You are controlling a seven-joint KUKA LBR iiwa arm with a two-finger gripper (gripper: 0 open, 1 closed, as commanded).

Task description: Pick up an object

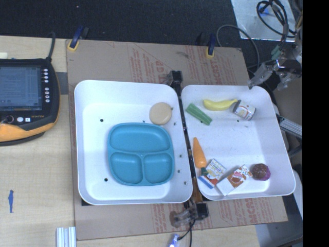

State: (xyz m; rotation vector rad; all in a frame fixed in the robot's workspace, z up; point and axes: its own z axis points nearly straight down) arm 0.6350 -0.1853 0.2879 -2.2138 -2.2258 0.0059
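The right white bin (257,138) holds a yellow banana (219,104), a green stick (198,113), a small tipped can (244,111), an orange carrot (199,153), two small printed packets (215,169) (236,178) and a dark purple ball (260,172). In the left bin (90,138) lie a blue divided plate (139,153) and a tan round disc (161,113). My gripper (268,74) hangs at the far right, just beyond the right bin's back right corner, above none of the objects. Nothing shows between its parts.
A teach pendant (23,96) with an orange edge rests on the bench left of the bins. Clamps (76,39) (211,48) pin the cardboard sheet at the back. Cables (272,9) loop at the upper right near the arm.
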